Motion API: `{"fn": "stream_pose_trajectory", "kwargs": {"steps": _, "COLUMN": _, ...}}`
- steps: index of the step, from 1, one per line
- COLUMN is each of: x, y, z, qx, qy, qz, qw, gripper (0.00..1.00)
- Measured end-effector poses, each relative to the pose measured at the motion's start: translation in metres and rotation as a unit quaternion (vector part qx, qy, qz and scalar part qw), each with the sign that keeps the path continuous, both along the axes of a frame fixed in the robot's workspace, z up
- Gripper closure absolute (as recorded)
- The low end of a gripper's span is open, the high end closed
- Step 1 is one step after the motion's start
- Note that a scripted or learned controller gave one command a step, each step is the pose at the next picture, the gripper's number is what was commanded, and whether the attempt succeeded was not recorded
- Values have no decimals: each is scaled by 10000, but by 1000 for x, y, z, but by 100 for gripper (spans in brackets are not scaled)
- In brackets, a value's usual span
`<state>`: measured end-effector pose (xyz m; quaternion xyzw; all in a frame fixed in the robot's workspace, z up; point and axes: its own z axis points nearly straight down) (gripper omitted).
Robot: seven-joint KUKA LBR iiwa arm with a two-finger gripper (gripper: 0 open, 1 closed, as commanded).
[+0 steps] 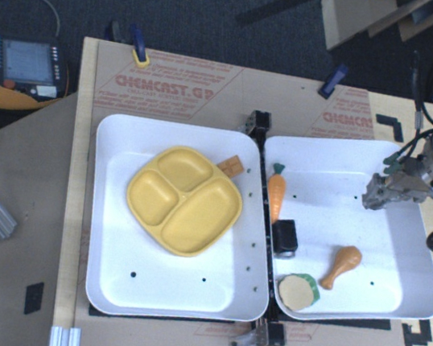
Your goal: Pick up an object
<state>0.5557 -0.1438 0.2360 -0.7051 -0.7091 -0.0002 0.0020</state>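
You are looking at the tool [378, 194] hanging over the upper right part of the right bin [391, 306], and whether it is released or clenched you cannot tell from this slant; nothing is showing in its grasp. The nearest candidate, a drumstick [339, 266], is lying well below the tool toward the bin's near wall, so a straight descent from here is likely closing on bare white floor (a common way for these tries to fail). If you are aiming for the carrot [276, 195], note that it is lying against the left wall of the right bin, by the divider between the bins, and the tool is likely striking the rim or pushing it along the wall. A black block [284, 237] is sitting just below the carrot, close enough that a grab at either one is risking a nudge to the other. A round, flat piece with a green edge [299, 291] is resting in the near left corner, low and hard to pinch. In the left bin [104, 264] a yellow plate [184, 200] with compartments is lying tilted, and a small brown block [231, 165] is touching its upper right edge. Both bins are sitting side by side on the counter [214, 86].
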Motion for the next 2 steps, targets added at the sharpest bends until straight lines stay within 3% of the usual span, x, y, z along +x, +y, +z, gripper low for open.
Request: {"fn": "stream_pose_trajectory", "kwargs": {"steps": 2, "x": -5, "y": 103, "z": 4, "qx": -3, "qy": -2, "qz": 0, "qw": 10000, "gripper": 100}}
